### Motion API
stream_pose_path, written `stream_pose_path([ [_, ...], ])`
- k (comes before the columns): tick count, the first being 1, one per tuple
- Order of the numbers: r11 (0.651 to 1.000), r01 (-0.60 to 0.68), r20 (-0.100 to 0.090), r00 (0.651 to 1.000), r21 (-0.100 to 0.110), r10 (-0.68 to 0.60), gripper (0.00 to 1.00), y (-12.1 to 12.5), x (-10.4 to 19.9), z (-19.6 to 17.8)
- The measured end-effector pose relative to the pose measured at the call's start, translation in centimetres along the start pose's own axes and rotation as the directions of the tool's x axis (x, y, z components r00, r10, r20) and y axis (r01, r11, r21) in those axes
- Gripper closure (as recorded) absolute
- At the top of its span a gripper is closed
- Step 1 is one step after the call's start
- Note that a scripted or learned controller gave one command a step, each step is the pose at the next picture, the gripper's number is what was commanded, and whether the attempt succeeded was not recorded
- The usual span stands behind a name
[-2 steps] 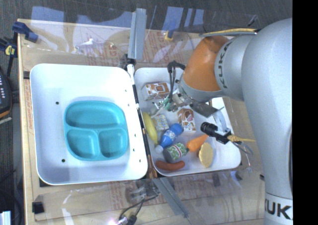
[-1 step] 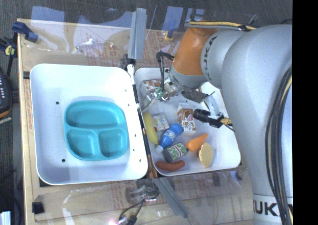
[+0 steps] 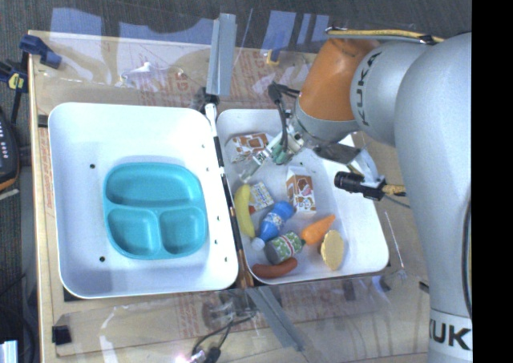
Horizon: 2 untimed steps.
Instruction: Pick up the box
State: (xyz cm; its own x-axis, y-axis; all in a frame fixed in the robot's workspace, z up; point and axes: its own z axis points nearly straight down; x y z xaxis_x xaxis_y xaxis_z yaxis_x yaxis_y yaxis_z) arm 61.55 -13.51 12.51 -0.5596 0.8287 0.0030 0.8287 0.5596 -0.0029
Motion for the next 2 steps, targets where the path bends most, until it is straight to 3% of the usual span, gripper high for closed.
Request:
stream_pose_path([
  [1,1.000,-0.028,0.005,1.000,-0.005,0.028,0.00,-1.95,1.82,3.20],
  [2,1.000,-0.024,0.005,1.000,-0.004,0.024,1.00,-1.89,1.83,2.20],
])
